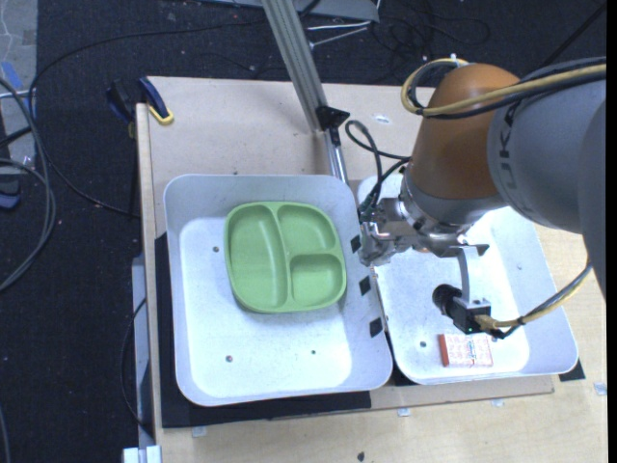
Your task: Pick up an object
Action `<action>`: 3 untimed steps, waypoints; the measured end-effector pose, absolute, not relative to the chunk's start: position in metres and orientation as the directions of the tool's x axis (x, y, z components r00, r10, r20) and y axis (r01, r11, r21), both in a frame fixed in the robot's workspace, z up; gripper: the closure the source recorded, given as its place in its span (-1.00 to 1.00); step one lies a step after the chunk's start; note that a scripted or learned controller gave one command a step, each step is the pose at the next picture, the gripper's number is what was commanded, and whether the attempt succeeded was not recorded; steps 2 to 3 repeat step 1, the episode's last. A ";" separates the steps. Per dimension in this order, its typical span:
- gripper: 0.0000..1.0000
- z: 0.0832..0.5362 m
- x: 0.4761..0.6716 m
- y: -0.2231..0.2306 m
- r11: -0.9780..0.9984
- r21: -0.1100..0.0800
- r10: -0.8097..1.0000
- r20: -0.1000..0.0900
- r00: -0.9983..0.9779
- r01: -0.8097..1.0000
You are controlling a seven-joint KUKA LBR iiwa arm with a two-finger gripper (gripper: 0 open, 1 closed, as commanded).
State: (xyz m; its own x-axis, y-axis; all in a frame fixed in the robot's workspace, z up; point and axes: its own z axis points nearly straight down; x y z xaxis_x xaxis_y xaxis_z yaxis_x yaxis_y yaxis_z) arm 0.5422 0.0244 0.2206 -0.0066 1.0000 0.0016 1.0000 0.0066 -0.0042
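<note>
The grey arm with its orange band (472, 133) hung over the right white bin (540, 258), approach apparently under way, the green three-compartment plastic plate (285, 257) mid-left bin (193, 336), the small red-and-white packet (467, 349) near the right bin's front edge awaiting descent, and the gripper (386, 242), grip state untellable

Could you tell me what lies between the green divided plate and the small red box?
In the camera view, the two bins' adjoining rims lie between the green divided plate and the small red box.

The arm (501, 133) reaches in from the right, wrist pointing downward.
</note>
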 end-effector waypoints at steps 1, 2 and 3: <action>1.00 0.230 0.517 0.082 0.009 -0.002 1.000 0.002 -0.009 1.000; 1.00 0.230 0.517 0.082 0.009 -0.002 1.000 0.002 -0.009 1.000; 1.00 0.230 0.517 0.082 0.009 -0.002 1.000 0.002 -0.009 1.000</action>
